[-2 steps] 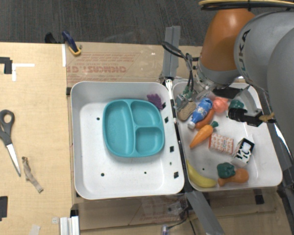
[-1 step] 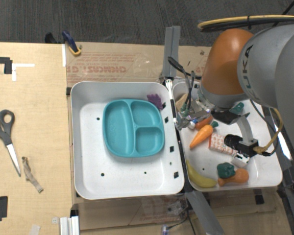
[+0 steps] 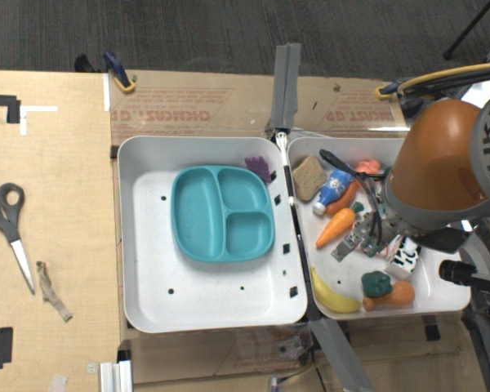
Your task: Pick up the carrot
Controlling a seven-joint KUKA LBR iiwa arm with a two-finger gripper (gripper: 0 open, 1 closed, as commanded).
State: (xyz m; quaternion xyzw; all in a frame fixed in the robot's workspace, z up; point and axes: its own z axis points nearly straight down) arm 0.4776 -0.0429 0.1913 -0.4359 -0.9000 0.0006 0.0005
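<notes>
Progress looks early: the tapered orange plastic carrot (image 3: 336, 227) lies loose on the floor of the right shallow white bin (image 3: 441, 303), just beside the metal end effector (image 3: 361, 233), which hangs low next to its thick end with nothing visibly between its parts, and whether it is wide or narrow I cannot tell. Its long axis runs diagonally, narrow tip toward the yellow banana (image 3: 333, 297) side at lower left, thick end up-right toward the blue-and-white bottle (image 3: 335, 188); the grasp and lift are judged still to come.

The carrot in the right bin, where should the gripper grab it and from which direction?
Probably across the thick middle of the carrot, coming straight down from above. It lies flat and slanted, tip toward the lower left, so the fingers should close across its narrow width. The blue bottle crowds its upper end, so stay nearer the middle. The gripper sits right beside it.
</notes>
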